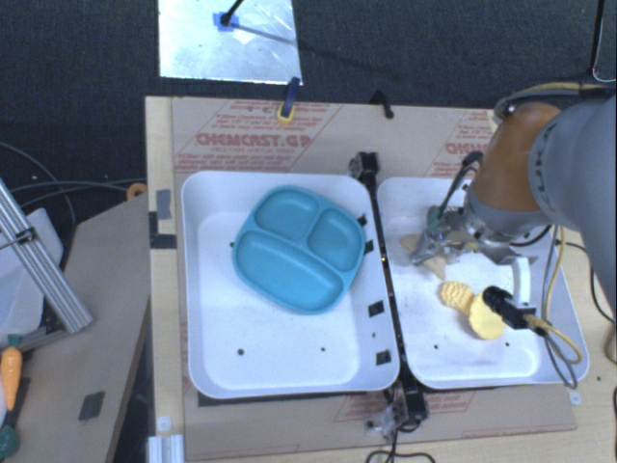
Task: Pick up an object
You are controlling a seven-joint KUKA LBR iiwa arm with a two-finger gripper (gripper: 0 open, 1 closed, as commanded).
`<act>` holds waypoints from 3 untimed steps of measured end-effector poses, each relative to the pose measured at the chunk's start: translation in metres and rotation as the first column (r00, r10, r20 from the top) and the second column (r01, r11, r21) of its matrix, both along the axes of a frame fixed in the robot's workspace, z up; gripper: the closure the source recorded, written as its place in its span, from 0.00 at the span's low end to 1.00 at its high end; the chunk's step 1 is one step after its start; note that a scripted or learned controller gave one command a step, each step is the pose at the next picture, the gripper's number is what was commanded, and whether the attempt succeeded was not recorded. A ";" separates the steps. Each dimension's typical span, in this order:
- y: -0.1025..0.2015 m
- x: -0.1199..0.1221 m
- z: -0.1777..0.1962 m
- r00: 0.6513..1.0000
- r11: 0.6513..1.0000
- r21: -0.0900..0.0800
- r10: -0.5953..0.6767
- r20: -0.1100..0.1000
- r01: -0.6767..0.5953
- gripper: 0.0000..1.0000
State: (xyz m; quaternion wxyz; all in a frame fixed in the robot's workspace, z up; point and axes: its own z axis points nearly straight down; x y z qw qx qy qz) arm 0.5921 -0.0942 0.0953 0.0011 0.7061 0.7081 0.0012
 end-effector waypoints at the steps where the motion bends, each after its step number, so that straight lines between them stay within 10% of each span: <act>1: 0.000 0.005 0.018 1.000 1.000 0.000 0.001 -0.001 -0.001 1.00; 3: 0.141 0.078 0.139 1.000 1.000 0.004 0.010 0.008 -0.010 1.00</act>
